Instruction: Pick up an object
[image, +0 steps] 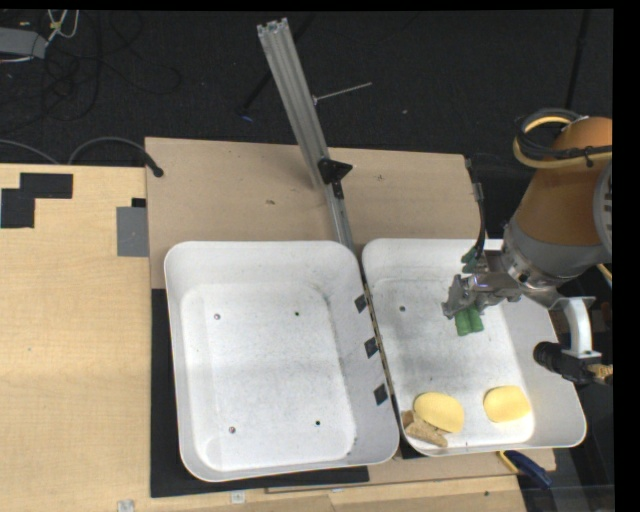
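Yellow lumps (439, 411) and (507, 404) at the near rim of the right bin (420, 270), with a tan scrap (428, 432) just beside the first; both at 6 o'clock from the gripper (468, 308), well apart. Farther in, green block (469, 321) directly beneath the gripper, long axis roughly 12-to-6. Grip on it impossible to judge, contact hidden by the wrist. Left bin (200, 265) at 9 o'clock.

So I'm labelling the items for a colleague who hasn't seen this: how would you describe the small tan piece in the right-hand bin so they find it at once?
Start at the right bin and go to its near-left corner. There a small tan chunk lies against the lower left of a yellow lump. It is brownish, angular and far smaller than the two rounded yellow lumps, and sits well away from the green object at the pincer.
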